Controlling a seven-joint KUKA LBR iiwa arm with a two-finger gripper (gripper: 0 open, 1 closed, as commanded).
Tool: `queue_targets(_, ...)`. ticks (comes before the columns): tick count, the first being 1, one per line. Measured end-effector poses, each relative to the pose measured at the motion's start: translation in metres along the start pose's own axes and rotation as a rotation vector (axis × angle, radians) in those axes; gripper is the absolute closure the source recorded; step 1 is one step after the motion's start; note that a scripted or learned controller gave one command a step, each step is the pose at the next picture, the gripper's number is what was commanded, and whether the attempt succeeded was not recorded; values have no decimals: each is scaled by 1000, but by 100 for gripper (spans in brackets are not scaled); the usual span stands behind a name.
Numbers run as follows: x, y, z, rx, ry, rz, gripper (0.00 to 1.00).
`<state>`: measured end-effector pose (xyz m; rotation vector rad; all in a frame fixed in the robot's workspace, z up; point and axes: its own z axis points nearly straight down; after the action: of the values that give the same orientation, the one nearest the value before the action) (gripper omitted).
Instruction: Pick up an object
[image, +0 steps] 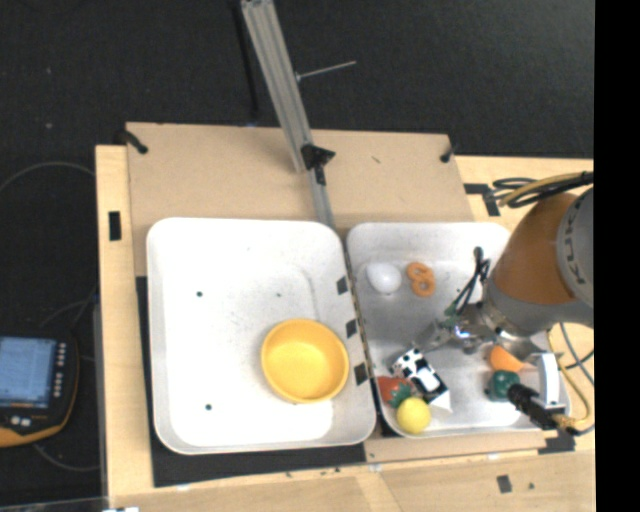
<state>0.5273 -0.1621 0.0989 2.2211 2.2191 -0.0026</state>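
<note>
1. Two white bins sit side by side on the tabletop (400, 180). The left bin (200, 270), centre-left of the frame, carries a yellow bowl (304, 359) near its lower right corner.
2. The right bin (440, 240), centre-right, holds the candidates: a white egg-shaped piece (382, 277) and an orange ring-like piece (421, 279) toward its upper part; a black-and-white block (421, 373) and a yellow ball (412, 414) at the lower left, with something red beside the block; an orange piece (505, 358) and a green piece (499, 384) at the lower right.
3. The arm (545, 265) comes in from the right edge, wrist low over the right bin. The hand (462, 330) is in the bin's middle, near the bare floor between the two clusters.
4. Hand state: cannot tell; the parts are too small and dark against the wrist. Nothing is seen gripped.
5. Step, as judged: descent or approach for a grasp, no pick made yet.
6. Next move calls for settling on one item, likely the block or orange piece nearest by, centring over it, closing, then lifting straight up clear of the neighbours.
</note>
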Motion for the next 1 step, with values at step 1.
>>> queue_targets(1,-1,1,-13,-5,1,5,100)
